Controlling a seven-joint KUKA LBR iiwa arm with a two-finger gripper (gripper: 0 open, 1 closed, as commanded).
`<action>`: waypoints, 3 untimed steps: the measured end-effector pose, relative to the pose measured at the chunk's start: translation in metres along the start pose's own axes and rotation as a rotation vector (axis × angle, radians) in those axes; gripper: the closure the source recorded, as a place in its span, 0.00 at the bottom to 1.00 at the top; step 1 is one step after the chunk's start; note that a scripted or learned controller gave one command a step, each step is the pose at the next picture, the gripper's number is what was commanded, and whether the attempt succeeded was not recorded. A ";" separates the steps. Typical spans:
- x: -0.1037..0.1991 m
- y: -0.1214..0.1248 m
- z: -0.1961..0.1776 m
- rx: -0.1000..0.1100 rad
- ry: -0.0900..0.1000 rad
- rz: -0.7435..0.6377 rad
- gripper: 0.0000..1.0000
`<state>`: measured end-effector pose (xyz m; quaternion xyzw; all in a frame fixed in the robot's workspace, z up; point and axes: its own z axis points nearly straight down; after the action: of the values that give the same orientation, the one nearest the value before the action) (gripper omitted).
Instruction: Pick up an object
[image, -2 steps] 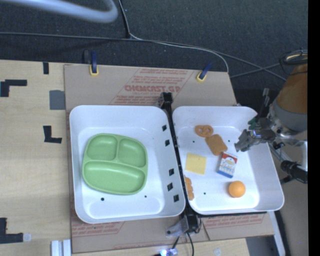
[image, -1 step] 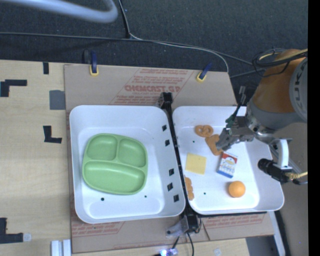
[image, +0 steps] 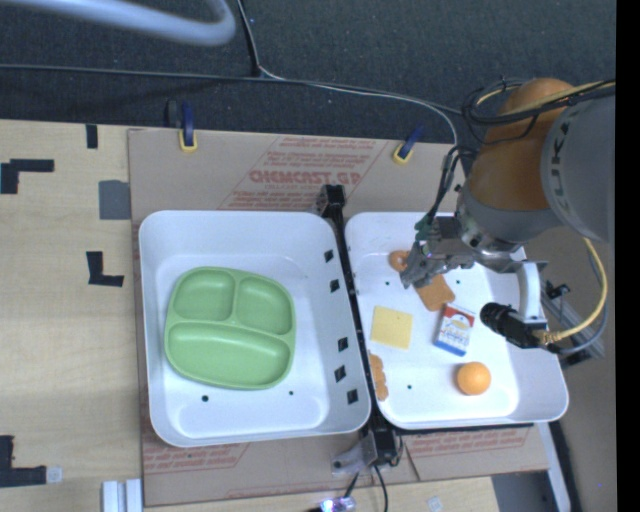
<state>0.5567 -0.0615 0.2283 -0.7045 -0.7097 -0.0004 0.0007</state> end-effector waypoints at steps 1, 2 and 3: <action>0.050 0.014 0.012 0.002 -0.001 0.001 1.00; 0.094 0.030 0.012 0.001 0.000 0.001 1.00; 0.137 0.039 0.006 0.000 0.000 0.001 1.00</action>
<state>0.5951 0.0755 0.2224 -0.7048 -0.7094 -0.0003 0.0008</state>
